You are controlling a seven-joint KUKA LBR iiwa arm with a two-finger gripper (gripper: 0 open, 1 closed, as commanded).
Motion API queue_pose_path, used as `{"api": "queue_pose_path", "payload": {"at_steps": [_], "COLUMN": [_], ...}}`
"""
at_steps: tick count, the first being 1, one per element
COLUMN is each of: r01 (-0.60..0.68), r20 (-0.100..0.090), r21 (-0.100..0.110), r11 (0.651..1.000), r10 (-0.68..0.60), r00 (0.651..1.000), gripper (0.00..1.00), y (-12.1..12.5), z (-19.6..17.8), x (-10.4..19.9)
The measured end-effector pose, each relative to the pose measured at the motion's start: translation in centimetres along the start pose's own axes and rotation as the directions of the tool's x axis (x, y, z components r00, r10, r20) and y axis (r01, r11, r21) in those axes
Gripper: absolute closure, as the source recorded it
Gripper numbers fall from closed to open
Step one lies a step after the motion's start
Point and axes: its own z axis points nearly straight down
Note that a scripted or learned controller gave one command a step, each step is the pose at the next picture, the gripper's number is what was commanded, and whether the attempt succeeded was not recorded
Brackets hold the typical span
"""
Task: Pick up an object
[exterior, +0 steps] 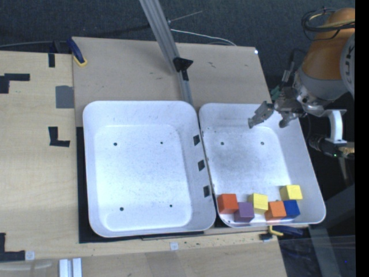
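Gripper first: it hangs over the far right corner of the right bin, its two fingers spread apart with nothing between them, one fingertip out toward the bin's middle and the other nearer the right rim. Behind it the grey arm with its orange band comes in from the bench's right edge.

By size, the bench carries both white bins side by side. The left bin sits toward the bench's middle, and the right bin lies against it, nearer the right edge.

All the blocks sit along the near edge of the right bin, well apart from the gripper. From left to right: an orange block, a purple block just beside it, a yellow block, a second orange block touching a blue block, and another yellow block in the near right corner.
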Motion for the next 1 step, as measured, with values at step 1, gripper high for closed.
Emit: {"api": "queue_pose_path", "payload": {"at_steps": [1], "r01": [0.000], "r20": [0.003], "r21": [0.001], "r11": [1.000], "r10": [0.000], "r00": [1.000], "gripper": [0.00], "y": [4.21], "z": [4.53], "x": [-2.14]}}
